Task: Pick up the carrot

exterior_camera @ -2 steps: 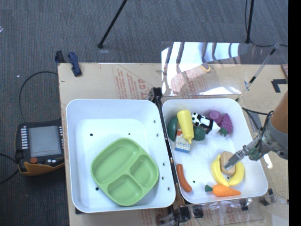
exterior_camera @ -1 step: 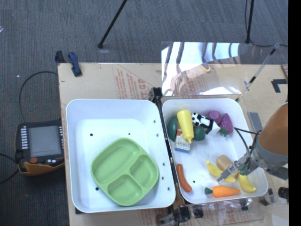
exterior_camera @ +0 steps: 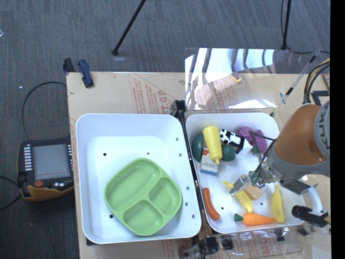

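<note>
Camera view: gripper (exterior_camera: 249, 181) hovers above carrot (exterior_camera: 257, 219) — apparently apart; finger state unclear — cannot tell.

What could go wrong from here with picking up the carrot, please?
1. The claw sits above the carrot in this view, over a small yellow piece, so it may close on that instead.
2. The carrot lies close to the right bin's front wall, with a banana close by, leaving little room for the claw.
</note>
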You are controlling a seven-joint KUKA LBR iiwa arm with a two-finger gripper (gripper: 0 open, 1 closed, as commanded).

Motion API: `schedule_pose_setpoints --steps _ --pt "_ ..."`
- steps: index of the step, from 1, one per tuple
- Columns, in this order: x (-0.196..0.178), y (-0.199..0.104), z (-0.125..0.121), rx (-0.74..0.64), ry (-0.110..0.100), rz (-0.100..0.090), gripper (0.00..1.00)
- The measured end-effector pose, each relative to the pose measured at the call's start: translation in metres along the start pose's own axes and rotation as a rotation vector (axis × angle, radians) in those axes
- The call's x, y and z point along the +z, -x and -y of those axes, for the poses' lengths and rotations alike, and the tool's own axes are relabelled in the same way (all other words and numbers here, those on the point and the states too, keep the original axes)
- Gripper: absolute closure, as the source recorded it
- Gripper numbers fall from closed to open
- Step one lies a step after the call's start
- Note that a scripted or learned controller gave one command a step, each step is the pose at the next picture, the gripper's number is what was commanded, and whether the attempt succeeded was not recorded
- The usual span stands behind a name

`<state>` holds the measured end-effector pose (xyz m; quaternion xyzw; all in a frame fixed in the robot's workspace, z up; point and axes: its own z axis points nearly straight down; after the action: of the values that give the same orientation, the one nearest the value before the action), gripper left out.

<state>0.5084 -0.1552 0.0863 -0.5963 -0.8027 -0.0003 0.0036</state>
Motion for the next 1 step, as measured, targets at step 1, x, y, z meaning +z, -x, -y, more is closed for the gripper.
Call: schedule_pose_setpoints --steps 1 --pt "-0.0169 -0.0415 0.0227 0.245 -0.003 -0.002 0.0"
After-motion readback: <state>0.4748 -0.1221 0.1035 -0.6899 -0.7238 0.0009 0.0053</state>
